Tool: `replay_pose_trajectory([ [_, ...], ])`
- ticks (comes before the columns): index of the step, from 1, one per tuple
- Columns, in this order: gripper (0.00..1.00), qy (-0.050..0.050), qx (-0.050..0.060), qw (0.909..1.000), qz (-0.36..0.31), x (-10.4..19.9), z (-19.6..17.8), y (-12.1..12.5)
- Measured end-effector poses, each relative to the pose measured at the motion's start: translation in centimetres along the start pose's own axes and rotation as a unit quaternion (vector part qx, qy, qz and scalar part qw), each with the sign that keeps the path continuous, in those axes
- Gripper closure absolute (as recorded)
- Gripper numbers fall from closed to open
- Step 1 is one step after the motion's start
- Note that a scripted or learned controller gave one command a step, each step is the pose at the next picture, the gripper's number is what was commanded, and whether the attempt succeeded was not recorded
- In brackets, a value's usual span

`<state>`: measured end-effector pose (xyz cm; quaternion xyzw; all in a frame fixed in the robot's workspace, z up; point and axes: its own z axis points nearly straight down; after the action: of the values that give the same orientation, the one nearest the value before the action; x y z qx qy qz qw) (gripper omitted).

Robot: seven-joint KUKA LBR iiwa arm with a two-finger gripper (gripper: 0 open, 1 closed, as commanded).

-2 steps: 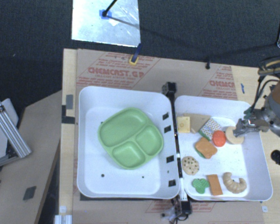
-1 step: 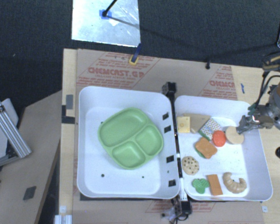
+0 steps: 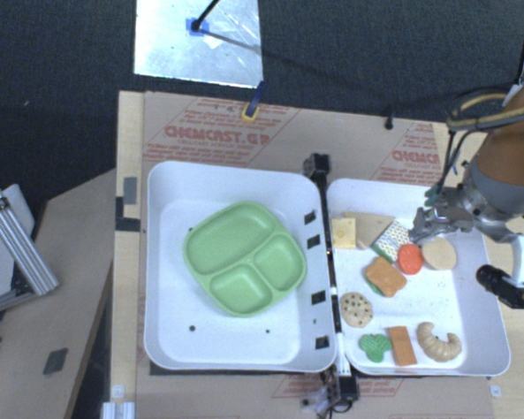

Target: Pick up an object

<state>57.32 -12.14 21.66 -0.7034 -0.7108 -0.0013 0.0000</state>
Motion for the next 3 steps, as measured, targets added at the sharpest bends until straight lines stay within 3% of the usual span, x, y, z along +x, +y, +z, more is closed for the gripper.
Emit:
replay_pose_trajectory([
  [1, 1.00, 0.000, -0.001, 1.0000, 0.000, 4.5, -1.1, 2.0],
  [3, 1.00, 0.000, -0.001, 1.0000, 0.000, 14.2, 0.2, 6.5],
])
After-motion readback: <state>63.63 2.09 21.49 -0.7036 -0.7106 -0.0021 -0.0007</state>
